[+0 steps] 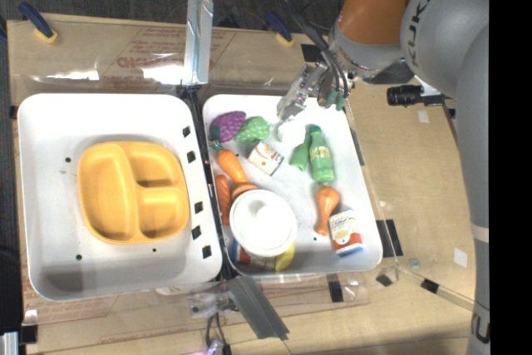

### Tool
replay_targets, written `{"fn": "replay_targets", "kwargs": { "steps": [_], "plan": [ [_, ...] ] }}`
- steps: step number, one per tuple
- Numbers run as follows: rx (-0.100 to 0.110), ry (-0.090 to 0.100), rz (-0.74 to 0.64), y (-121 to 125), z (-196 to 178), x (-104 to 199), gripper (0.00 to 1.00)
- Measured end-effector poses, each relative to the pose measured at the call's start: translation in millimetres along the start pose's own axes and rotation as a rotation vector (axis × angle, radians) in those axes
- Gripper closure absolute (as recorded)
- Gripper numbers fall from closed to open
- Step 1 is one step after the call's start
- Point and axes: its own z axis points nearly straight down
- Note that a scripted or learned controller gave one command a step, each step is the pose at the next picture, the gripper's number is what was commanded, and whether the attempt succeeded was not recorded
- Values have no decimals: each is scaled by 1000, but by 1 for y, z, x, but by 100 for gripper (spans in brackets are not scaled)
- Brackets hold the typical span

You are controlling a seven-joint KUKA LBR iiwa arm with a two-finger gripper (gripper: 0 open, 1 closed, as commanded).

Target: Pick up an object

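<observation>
gripper: upper centre of frame, above far edge of right bin, fingers narrow, holding nothing | green bottle: lying in right bin just below-right of gripper | purple grapes, green grapes: left of gripper | yellow divided tray: left bin

Right bin crowded, white bowl blocking front, green bottle and drumstick along right wall, bare floor between bottle and bowl, left bin open around yellow tray
</observation>
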Motion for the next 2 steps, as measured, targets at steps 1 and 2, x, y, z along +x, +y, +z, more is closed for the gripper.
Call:
{"fn": "replay_targets", "kwargs": {
  "steps": [1,2],
  "plan": [
    [0,-3,-9,2,-11,0,100],
    [0,-7,-17,4,-22,-1,100]
  ]
}}
